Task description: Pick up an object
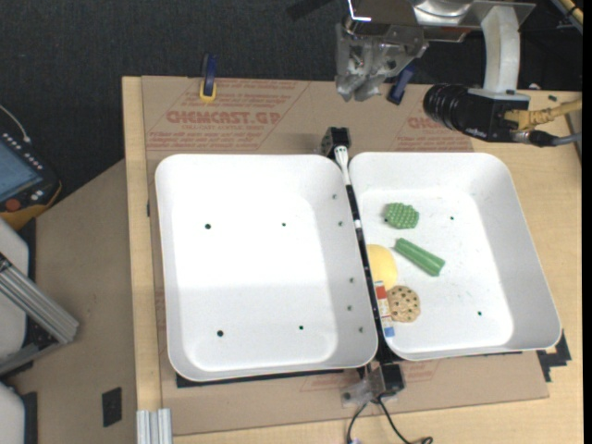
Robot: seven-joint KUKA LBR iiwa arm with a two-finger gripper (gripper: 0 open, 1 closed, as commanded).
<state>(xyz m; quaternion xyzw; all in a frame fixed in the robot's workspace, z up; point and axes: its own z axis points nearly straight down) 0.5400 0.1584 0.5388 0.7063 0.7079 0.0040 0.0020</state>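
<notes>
The pincer (370, 80) hangs beyond the bins' far edge; whether it is open or closed, I cannot tell. In the right bin (518, 248), near its left wall, lie a bumpy green round piece (400, 215), a green stick (419, 256), a yellow object (382, 265) and a speckled cookie (403, 303), with open white floor to their right.

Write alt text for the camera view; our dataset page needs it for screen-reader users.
Two shallow white bins sit side by side on a bench; the right bin holds a green bumpy piece, a green stick, a yellow object and a cookie-like disc. The arm's pincer hangs above the far edge of the bench, beyond the bins, with nothing seen between its fingers.
</notes>
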